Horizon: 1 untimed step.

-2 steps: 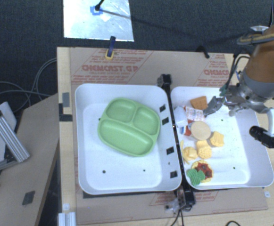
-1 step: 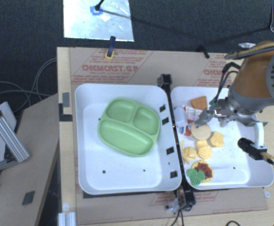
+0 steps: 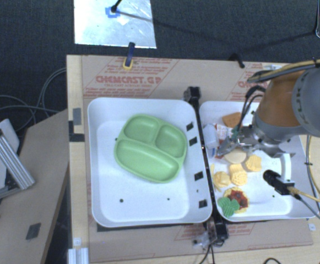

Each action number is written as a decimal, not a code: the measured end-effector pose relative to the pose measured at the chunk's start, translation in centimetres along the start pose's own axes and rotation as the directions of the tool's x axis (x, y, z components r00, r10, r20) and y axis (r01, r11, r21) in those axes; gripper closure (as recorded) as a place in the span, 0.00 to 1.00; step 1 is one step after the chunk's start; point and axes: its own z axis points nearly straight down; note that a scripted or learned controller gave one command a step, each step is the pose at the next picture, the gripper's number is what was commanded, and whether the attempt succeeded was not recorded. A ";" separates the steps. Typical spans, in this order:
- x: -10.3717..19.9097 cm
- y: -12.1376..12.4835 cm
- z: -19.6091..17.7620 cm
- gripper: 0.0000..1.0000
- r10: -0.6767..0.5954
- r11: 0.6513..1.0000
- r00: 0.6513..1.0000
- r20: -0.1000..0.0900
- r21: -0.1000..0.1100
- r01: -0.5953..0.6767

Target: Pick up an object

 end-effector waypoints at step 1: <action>0.1 0.3 1.6 0.00 0.000 1.000 1.000 -0.002 -0.007 0.000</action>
